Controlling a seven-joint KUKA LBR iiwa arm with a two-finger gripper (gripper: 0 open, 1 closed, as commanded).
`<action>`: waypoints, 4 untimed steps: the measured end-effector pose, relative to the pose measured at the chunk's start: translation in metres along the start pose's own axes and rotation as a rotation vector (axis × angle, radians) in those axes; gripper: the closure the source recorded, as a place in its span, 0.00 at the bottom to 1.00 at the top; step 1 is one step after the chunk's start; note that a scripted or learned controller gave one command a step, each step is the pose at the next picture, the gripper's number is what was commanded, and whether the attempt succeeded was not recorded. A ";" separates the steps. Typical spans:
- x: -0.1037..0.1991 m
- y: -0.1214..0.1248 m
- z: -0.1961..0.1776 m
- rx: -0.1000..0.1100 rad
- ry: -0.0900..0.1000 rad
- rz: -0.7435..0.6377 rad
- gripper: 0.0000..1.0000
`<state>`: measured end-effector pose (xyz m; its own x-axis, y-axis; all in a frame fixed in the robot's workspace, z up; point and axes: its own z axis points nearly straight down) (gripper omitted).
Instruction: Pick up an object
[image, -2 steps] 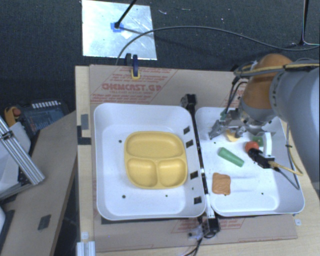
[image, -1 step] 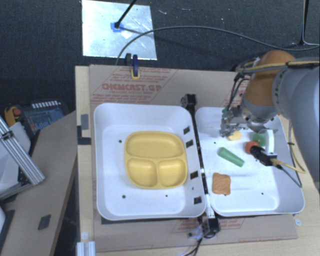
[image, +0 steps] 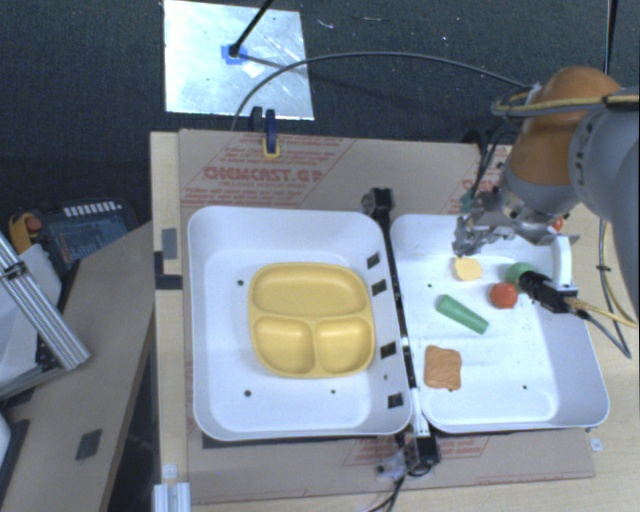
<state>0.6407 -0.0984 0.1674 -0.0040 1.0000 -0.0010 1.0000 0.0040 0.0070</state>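
Two white bins (image: 560, 400), yellow tray (image: 305, 318), tool (image: 468, 246) above yellow piece (image: 467, 268)

The tabletop (image: 165, 300) is pale wood, with a printed sheet of cardboard (image: 300, 165) (red lettering along its far edge) spread flat over most of it. On that cardboard sit two shallow white bins, the left bin (image: 215, 330) and the right bin (image: 570, 370), touching side by side along a black joint.
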 end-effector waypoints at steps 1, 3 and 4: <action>0.000 0.002 -0.051 0.000 0.000 0.000 1.00; 0.092 -0.024 -0.064 0.007 0.002 -0.004 1.00; 0.154 -0.040 -0.065 0.007 0.004 -0.007 1.00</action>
<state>0.5996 0.0554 0.2320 -0.0106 0.9999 0.0026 0.9999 0.0106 0.0004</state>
